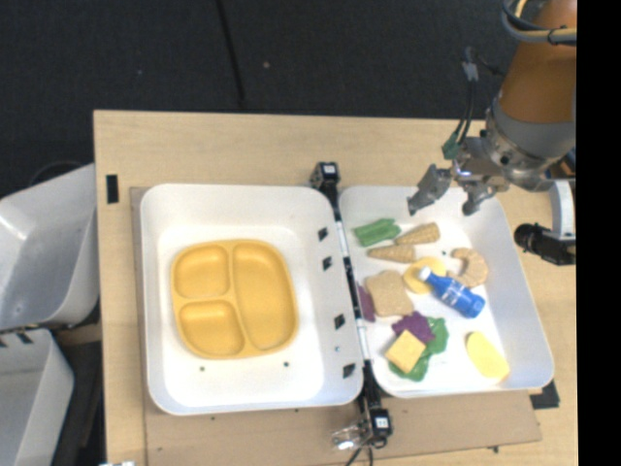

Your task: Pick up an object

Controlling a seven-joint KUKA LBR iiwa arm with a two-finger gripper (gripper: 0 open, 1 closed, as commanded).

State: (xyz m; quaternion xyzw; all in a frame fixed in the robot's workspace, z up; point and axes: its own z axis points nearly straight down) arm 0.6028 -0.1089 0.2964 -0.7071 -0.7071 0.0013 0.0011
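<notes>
- Object to pick: none is specified; candidates lie in the right bin (519,260), among them a green piece (375,230), a waffle cone (408,242), a blue bottle (454,294), a tan slice (388,292), a yellow oval piece (486,354) and a purple, yellow and green cluster (415,343).
- Left bin (155,289): holds a yellow divided plate (233,297), lying flat.
- Gripper (449,191): hangs over the upper edge of the right bin, above and to the right of the green piece and the cone. The two fingers are spread apart, and nothing sits between them.
- Step in hand, as judged: approach. No object is grasped yet, and the gripper appears clear of all items.
- Next move, as judged: select one target, align the spread fingers over it, descend, then close.
- Note: the cone and the green piece are nearest and lie close together; the yellow oval piece stands apart and offers clearer access.
</notes>
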